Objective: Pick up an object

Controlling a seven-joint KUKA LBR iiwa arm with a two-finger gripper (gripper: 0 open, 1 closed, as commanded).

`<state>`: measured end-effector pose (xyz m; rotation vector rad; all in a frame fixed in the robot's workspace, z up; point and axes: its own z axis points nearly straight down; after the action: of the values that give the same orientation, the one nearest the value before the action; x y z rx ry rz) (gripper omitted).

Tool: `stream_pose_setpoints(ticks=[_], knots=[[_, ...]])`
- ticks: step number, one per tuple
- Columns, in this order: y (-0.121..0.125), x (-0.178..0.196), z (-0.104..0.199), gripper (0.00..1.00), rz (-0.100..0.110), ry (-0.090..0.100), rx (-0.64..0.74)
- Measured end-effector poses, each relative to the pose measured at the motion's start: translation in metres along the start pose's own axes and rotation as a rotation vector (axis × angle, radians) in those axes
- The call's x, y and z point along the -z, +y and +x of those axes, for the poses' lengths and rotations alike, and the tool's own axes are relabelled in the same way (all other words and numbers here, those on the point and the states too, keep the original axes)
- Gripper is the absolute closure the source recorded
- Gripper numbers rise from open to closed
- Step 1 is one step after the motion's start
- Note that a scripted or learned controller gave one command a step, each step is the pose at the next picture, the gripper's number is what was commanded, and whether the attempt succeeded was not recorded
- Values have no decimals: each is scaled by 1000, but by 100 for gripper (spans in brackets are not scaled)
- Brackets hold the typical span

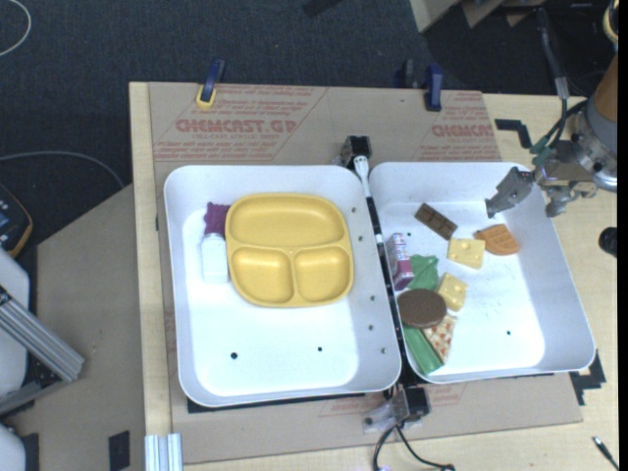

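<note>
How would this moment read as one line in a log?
tool: above right bin, upper right | holding: nothing seen | nearest: orange piece | yellow tray: left bin

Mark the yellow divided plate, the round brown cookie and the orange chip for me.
yellow divided plate (288,222): camera view, floor of its large upper compartment.
round brown cookie (423,308): camera view, centre of its top face.
orange chip (499,240): camera view, middle of its surface.
</note>
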<state>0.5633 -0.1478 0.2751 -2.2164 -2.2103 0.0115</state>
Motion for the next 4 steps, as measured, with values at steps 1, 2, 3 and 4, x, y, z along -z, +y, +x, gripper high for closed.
stream_pose_setpoints(ticks=[1,2,3,4], knots=[[2,6,0,0,-12,-2,3],[5,-37,3,0,-7,-1,3],[0,-94,-5,0,-7,-1,2],[3,-138,-9,0,-8,-1,2]])
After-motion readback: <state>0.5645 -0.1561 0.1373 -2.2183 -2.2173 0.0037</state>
